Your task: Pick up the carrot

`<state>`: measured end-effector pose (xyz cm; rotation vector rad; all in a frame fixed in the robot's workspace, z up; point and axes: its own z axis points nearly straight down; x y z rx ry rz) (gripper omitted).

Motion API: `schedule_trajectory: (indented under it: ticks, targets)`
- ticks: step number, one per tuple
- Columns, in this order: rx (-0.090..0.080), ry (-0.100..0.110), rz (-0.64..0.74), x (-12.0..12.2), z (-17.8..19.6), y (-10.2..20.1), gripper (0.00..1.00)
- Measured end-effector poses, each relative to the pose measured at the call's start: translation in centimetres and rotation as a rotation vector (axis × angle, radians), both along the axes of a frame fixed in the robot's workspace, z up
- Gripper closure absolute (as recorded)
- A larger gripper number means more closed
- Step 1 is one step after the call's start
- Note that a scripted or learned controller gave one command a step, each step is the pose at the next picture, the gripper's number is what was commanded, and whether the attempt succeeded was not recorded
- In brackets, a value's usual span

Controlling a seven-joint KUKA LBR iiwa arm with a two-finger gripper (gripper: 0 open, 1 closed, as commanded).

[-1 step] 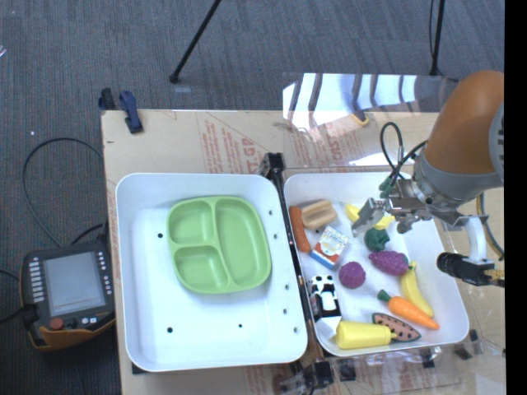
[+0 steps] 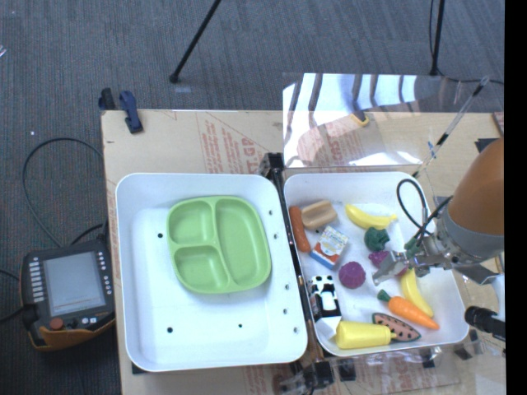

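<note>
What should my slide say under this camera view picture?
End effector hovers above the carrot in the right bin; green plate in the left.

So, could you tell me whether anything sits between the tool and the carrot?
Nothing visible does. The tool hangs just above and left of the orange toy carrot, with bare bin floor between. A yellow toy banana lies alongside the carrot, close to its right.

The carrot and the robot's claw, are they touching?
Cannot tell. In the camera view the gripper hangs over the right bin just above the carrot, near its green top, but the slant hides any contact or gap.
</note>
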<state>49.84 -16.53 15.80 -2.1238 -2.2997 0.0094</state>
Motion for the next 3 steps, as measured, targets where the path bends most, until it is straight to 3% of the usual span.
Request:
schedule_trajectory:
  ticks: [1, 2, 3]
  targets:
    - [0.006, -0.006, 0.21, -2.29, -7.43, -2.02, 0.0]
    - [0.006, -0.009, 0.52, -2.14, -7.33, -1.7, 0.0]
    - [0.01, -0.008, 0.505, -2.15, -6.62, -1.87, 1.0]
